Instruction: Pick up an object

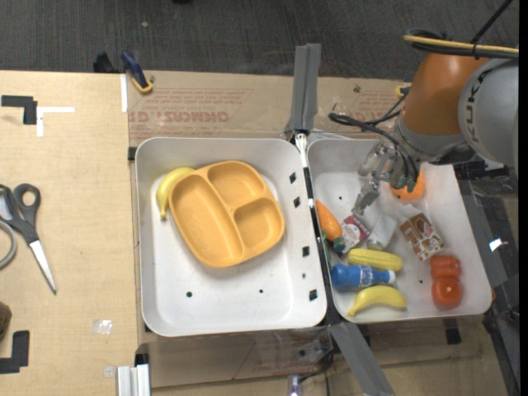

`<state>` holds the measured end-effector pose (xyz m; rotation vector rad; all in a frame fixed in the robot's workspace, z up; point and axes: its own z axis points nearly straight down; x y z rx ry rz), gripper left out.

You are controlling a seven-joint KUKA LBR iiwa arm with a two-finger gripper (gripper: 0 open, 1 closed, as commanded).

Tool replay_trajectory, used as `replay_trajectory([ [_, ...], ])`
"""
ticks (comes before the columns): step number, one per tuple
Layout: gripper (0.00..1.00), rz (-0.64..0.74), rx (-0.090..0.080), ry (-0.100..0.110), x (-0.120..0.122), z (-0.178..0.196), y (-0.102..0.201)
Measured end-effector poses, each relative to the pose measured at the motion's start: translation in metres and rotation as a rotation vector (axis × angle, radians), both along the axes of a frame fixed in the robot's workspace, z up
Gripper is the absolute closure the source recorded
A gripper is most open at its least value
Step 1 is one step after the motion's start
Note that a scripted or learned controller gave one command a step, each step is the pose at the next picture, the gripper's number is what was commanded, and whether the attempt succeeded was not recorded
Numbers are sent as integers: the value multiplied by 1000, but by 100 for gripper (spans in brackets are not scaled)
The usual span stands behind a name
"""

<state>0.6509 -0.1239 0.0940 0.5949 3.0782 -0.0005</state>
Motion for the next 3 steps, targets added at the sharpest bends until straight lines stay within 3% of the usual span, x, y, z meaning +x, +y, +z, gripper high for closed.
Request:
replay_trajectory([
  [1, 0, -56, 1, 3, -40, -1, -34],
  [2, 0, -101, 2, 1, -9, -1, 3],
  [3, 0, -133, 1, 3, -43, -1, -24],
])
